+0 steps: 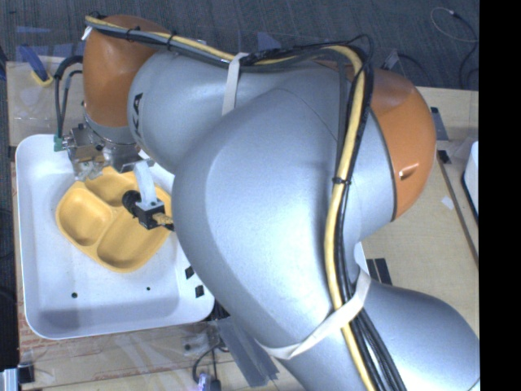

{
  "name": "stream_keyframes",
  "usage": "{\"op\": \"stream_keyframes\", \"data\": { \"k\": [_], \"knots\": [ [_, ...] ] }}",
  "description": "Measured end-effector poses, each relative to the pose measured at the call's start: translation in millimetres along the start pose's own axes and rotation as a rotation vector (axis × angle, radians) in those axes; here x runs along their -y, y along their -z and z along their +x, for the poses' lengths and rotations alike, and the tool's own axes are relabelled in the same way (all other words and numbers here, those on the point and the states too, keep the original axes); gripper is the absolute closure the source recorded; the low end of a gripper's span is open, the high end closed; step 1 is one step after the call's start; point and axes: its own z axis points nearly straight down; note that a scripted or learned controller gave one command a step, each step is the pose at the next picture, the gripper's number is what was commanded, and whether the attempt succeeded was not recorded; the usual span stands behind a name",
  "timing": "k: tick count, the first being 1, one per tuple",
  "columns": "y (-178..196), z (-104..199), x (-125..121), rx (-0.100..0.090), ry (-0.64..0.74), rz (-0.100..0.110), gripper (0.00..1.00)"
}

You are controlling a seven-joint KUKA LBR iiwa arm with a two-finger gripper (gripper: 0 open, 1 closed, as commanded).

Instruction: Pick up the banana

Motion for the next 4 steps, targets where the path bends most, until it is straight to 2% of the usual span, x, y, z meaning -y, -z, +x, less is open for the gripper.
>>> {"op": "stream_keyframes", "data": {
  "k": [1, 2, 3, 4],
  "knots": [
    [119.8, -39.3, -5.2, 0.0, -0.244, 0.0, 1.0],
    [67.4, 5.1, -13.9, 0.001, -0.286, 0.004, 1.0],
    [-26.3, -35.7, -5.2, 0.0, -0.073, 0.004, 1.0],
    [7.2, -18.7, -9.3, 0.0, -0.486, 0.002, 1.0]
  ]
}}
